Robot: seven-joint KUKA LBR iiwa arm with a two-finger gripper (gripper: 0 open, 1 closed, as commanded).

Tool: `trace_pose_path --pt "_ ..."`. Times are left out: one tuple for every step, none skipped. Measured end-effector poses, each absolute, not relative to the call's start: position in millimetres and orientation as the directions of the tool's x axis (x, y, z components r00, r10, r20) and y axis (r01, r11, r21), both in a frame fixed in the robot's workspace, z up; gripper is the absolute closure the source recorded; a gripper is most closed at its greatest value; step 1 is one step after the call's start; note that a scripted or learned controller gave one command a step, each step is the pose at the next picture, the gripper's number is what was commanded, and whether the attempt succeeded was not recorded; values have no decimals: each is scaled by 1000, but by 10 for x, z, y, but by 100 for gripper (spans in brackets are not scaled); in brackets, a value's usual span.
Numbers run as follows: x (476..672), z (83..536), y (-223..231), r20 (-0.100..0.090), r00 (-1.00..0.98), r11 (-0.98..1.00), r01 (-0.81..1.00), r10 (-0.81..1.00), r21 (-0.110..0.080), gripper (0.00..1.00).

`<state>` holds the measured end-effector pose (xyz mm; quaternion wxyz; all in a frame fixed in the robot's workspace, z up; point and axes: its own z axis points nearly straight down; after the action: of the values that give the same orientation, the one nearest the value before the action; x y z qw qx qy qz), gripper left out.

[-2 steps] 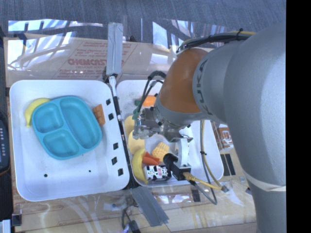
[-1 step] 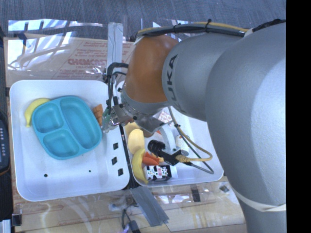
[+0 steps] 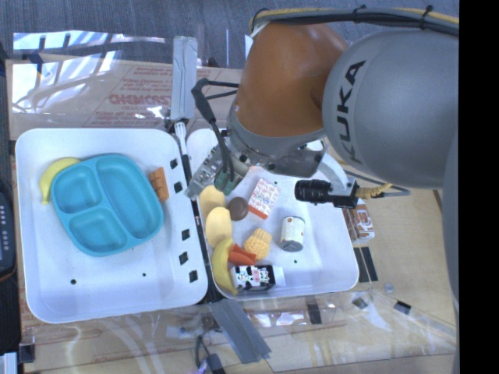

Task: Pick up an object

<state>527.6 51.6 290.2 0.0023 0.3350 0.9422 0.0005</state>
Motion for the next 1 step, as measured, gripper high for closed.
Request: trace_pose_path --pt "5066 3894 648 -6 -747 747 665 665 8 100"
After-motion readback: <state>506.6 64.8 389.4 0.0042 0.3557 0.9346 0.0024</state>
